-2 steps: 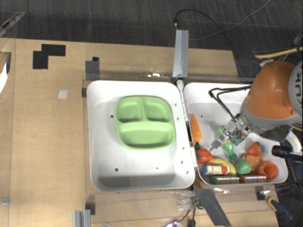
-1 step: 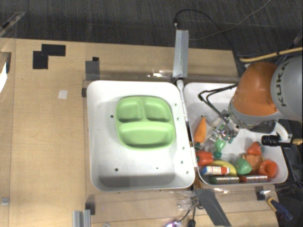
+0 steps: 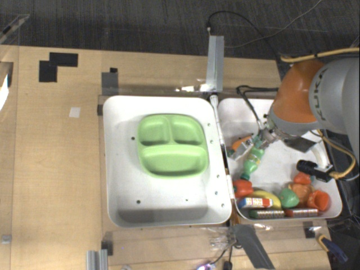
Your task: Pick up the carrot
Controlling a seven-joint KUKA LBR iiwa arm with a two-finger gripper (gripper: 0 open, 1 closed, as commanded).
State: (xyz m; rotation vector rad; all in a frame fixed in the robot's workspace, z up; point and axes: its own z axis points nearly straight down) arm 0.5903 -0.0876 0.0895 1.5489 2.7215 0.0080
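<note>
Carrot (image 3: pixel 241 144) lies at the left side of the right bin (image 3: pixel 336 208), mid-right of the frame — the pincer (image 3: pixel 261 141) sits just beside it, over a green bottle (image 3: pixel 251 161). Whether it holds anything, I cannot tell. A green tray (image 3: pixel 171 145) fills the left bin (image 3: pixel 121 207).

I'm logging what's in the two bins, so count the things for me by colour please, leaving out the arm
Green: 3, namely the divided plate, the bottle, a small toy.
Orange or red: 4, namely the carrot, a piece, a cup, a piece.
Yellow: 1, a banana.
Dark: 1, a stick.
Total: 9
</note>
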